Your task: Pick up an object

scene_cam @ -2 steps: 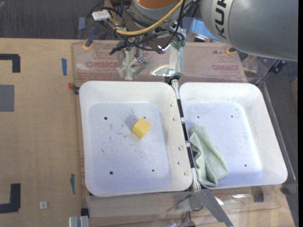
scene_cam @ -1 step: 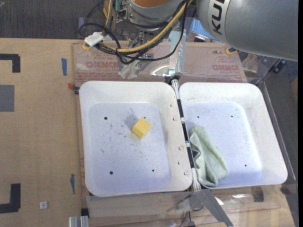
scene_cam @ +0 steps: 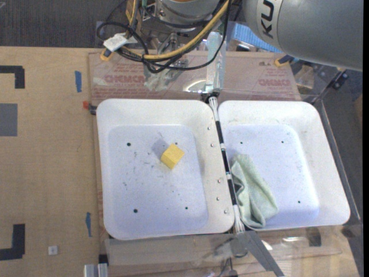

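One arm: the big grey robot arm (scene_cam: 311, 16) with its orange band hung across the top of the bench, beyond the far edge of both bins, with yellow and black cables (scene_cam: 190, 36) looped under it.
Bench: the pale wooden bench top (scene_cam: 46, 154) carried both bins, with a sheet of brown cardboard (scene_cam: 259, 79) lying just behind them.
Left bin: the shallow white plastic bin on the left (scene_cam: 109, 114) held one loose thing, near its middle.
Right bin: the matching shallow white bin on the right (scene_cam: 311, 114) touched the first along the centre seam and held one soft thing against its left wall.
Cloth: a crumpled pale green cloth (scene_cam: 253, 192) lay bunched in the near left part of the right bin, flat on the floor.
Block: a small yellow cube-shaped block (scene_cam: 172, 156) sat on the floor of the left bin, turned corner-on, well apart from every wall.
Gripper: the two-finger gripper (scene_cam: 164, 68) looked blurred over the cardboard, well apart from the block and the cloth; whether it was open or closed I could not tell.
Done: nothing, by my reckoning; both things rested in their bins and nothing was lifted.
Left: the whole job, as I judged it, namely travelling over a bin, coming down on the block or the cloth, closing and raising it.
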You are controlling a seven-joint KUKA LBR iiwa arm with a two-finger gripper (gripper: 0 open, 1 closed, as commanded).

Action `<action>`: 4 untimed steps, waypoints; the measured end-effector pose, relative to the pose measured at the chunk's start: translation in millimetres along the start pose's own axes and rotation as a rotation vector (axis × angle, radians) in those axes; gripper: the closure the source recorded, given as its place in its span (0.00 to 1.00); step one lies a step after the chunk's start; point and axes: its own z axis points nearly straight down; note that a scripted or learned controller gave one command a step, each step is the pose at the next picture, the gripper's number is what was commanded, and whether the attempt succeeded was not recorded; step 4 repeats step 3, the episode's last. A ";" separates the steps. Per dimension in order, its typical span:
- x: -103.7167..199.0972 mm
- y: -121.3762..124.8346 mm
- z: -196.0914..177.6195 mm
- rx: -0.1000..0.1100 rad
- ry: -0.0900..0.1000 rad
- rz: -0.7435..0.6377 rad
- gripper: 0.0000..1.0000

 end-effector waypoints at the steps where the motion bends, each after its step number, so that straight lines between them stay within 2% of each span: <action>1: 48.9 -7.5 23.8 -0.013 0.012 -0.158 1.00; 2: 57.9 27.7 32.1 -0.011 0.012 -0.142 1.00; 3: 9.9 63.3 -52.9 -0.009 0.011 -0.096 1.00; 4: 9.9 63.3 -52.9 -0.009 0.011 -0.096 1.00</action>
